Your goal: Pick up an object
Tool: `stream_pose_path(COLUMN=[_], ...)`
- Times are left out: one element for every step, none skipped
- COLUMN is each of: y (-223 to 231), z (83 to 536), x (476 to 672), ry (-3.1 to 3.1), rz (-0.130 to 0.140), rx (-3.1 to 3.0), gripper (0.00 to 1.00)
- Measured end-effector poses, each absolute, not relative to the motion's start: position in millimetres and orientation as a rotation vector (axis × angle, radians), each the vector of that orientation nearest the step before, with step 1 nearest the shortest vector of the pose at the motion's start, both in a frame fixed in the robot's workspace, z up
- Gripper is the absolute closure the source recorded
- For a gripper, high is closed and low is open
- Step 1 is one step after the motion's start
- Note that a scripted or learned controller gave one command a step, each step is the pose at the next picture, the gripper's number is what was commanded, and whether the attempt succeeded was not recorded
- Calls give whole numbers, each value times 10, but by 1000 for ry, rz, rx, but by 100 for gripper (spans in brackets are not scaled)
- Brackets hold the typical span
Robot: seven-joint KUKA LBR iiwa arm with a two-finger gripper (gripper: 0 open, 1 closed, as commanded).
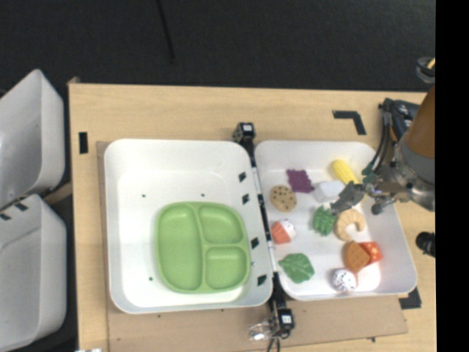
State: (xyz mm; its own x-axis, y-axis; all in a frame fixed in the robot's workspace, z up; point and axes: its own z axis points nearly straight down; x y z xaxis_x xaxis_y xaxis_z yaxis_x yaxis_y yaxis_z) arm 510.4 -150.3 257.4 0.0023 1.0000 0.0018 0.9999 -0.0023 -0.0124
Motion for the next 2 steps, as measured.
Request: stream_pose_path(y=[-1500, -1522], z=[2626, 1980], x=[5124, 5150], ry=[-2222, -2217], rz=[3, 8], rx=[-2219, -2218], gripper=[0, 0])
